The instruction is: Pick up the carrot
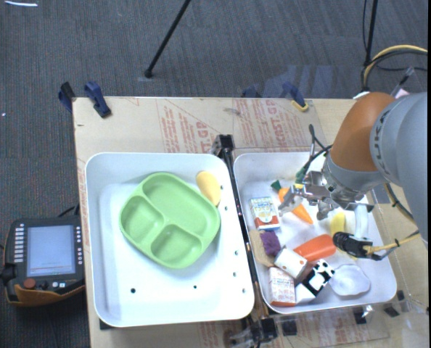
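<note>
The carrot (pixel 300 211) is a small orange wedge lying in the upper middle of the right bin (pixel 387 267); a green piece (pixel 276 185) lies just to its left. My gripper (pixel 311 198) hangs low directly over the carrot, reaching in from the right beneath the orange wrist band (pixel 357 133). Its metal parts cover the carrot's upper side, and whether it touches the carrot is hidden.
The right bin is crowded: a small carton (pixel 264 212), a purple item (pixel 271 243), an orange bottle (pixel 313 249), a yellow piece (pixel 338 223), a black-and-white item (pixel 317 278), and a white lid (pixel 350 281). The left bin (pixel 99 267) holds a green divided plate (pixel 170 220) and a yellow item (pixel 209 187).
</note>
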You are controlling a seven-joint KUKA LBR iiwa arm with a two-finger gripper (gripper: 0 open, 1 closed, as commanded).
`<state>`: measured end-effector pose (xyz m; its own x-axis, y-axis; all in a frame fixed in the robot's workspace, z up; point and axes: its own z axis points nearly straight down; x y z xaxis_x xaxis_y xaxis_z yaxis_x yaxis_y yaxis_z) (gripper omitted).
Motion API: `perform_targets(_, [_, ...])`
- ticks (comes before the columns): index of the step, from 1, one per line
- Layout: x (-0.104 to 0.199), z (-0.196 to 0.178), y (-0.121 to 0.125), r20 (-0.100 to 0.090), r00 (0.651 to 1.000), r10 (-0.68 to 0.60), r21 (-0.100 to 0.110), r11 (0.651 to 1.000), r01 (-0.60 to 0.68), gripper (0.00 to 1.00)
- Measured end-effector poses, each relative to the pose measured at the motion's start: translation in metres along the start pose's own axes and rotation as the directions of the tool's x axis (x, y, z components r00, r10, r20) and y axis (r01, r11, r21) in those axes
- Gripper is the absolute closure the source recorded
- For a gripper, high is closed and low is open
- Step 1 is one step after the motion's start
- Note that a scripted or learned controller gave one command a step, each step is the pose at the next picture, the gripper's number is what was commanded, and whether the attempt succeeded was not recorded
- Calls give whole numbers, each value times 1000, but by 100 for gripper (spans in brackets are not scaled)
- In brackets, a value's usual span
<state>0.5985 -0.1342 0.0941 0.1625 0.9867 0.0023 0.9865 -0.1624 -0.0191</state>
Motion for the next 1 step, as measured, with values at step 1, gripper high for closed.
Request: perform_targets(1, [0, -16, 4, -2, 1000, 0, -10, 1000, 0, 100])
